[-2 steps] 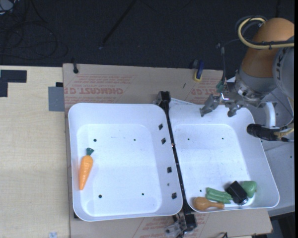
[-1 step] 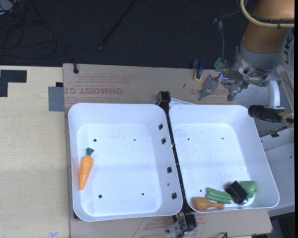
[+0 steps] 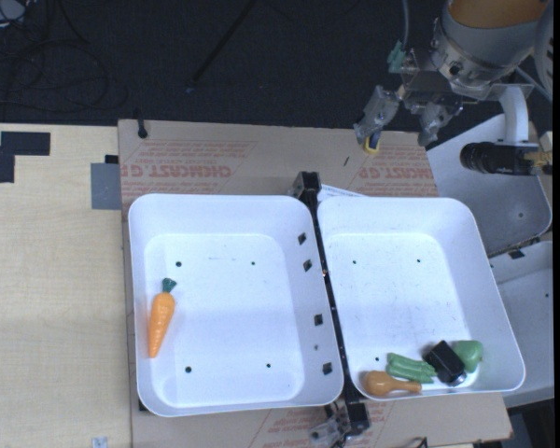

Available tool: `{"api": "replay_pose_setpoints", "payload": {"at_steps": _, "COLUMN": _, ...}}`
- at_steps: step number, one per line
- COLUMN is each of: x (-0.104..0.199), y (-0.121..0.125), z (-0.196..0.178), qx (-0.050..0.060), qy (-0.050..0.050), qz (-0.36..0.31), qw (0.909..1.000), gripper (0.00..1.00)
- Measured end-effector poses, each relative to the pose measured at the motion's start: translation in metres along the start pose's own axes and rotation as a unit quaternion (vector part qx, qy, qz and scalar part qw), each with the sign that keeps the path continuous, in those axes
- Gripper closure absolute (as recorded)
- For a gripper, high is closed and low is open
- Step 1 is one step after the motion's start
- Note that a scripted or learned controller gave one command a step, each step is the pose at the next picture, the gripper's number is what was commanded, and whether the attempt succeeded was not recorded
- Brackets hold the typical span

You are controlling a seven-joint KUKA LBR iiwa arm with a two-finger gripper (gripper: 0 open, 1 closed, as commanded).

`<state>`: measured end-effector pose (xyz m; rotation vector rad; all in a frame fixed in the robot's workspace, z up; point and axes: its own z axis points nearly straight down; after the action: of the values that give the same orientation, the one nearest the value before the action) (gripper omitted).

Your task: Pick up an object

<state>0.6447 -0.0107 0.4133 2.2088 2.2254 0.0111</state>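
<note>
- Near the front corner of the right bin sits a tight pile: a tan pear-shaped toy, a green pod, a black block.
- The carrot lies alone in the left bin.
- Far behind the right bin, the gripper hangs high, fingers spread, holding nothing.
- Grabbing into the pile could slip, because the toys touch.

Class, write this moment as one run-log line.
gripper: raised behind right bin, open, holds nothing | carrot: left bin | step: pick not begun
</note>
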Motion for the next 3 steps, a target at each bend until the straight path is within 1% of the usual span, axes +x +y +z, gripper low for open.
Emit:
{"api": "replay_pose_setpoints", "payload": {"at_steps": 1, "x": -0.003, "y": -0.001, "z": -0.002, "qx": 0.007, "qy": -0.001, "qz": 0.001, "qw": 1.0, "gripper": 1.0}}
{"api": "replay_pose_setpoints", "payload": {"at_steps": 2, "x": -0.031, "y": -0.003, "z": 0.079, "qx": 0.009, "qy": -0.001, "qz": 0.005, "qw": 0.9999, "gripper": 1.0}}
{"api": "replay_pose_setpoints", "payload": {"at_steps": 3, "x": -0.047, "y": -0.001, "z": 0.02, "qx": 0.004, "qy": -0.001, "qz": 0.004, "qw": 1.0, "gripper": 1.0}}
